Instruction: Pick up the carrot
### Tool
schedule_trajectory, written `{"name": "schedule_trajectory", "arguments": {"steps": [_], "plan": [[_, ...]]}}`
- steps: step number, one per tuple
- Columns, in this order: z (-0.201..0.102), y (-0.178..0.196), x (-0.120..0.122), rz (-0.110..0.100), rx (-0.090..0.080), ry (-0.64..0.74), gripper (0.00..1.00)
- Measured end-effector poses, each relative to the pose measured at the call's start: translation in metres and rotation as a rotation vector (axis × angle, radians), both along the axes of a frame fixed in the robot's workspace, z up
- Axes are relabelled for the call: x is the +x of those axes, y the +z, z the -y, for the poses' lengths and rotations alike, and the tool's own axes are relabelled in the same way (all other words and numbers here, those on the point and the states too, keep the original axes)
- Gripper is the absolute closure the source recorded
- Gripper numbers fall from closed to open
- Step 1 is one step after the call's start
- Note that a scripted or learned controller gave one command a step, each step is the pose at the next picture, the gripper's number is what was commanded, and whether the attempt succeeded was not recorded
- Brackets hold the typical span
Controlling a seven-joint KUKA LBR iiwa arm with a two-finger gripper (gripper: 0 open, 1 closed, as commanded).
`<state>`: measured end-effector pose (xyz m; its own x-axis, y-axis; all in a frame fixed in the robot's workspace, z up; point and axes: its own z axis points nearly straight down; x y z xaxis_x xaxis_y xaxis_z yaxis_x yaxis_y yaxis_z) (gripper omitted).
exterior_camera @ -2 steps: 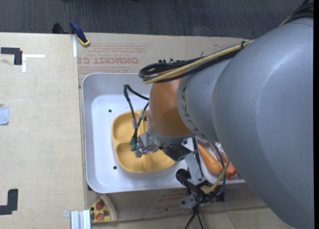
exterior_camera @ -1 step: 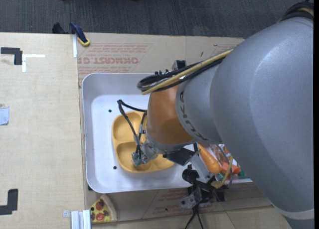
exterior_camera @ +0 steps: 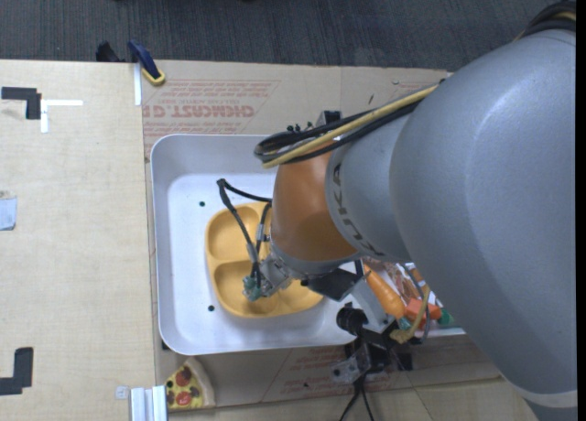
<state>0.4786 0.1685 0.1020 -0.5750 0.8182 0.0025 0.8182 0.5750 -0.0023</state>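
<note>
Jaws (exterior_camera: 256,286) sit lower-centre over the yellow dish (exterior_camera: 229,268), grip unclear; carrot (exterior_camera: 385,291) lies off right, angled diagonally.

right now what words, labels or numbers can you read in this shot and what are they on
"CHEMCAST G P": red print on the cardboard sheet behind the white bin, upside down and mirrored from this camera, so the reading is uncertain.
The smaller red lines beside it: too blurred to read.
Red print on the cardboard in front of the bin: too small to read.
Carrot, yellow dish: no text.
</note>
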Motion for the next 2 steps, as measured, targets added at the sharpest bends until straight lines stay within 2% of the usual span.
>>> {"name": "schedule_trajectory", "arguments": {"steps": [2], "plan": [[0.0027, 0.0172, 0.0040, 0.003, -0.001, -0.010, 1.00]]}}
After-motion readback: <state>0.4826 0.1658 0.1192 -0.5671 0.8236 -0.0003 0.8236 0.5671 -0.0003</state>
